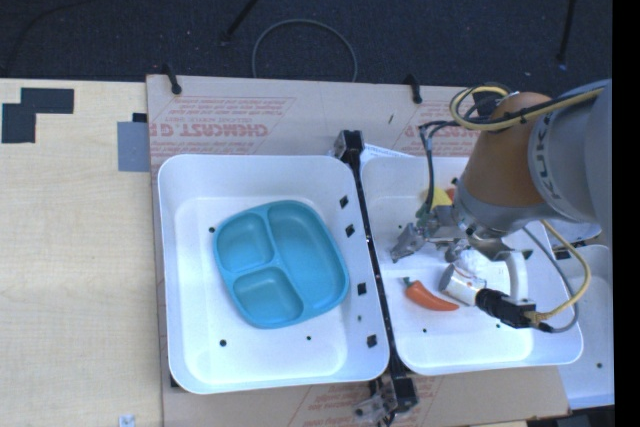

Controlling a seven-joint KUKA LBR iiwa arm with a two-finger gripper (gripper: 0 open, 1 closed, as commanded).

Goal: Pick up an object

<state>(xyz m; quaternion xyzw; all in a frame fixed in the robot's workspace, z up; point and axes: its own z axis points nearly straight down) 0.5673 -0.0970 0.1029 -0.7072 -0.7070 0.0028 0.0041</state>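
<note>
My gripper (407, 243) hangs low over the left part of the right bin (560, 347), close to the divider between the two bins. An orange, carrot-shaped object (430, 296) lies on the bin floor just below and to the right of the gripper, apart from it. A yellow object (438, 197) with a small green piece (425, 213) beside it sits near the back of the bin, partly hidden by the wrist. I see nothing held in the gripper.
A blue divided plate (280, 261) lies in the left bin (190, 215). The grey arm with its orange band (505, 160) covers the right bin's back right part. A black divider (362, 245) runs between the bins.
</note>
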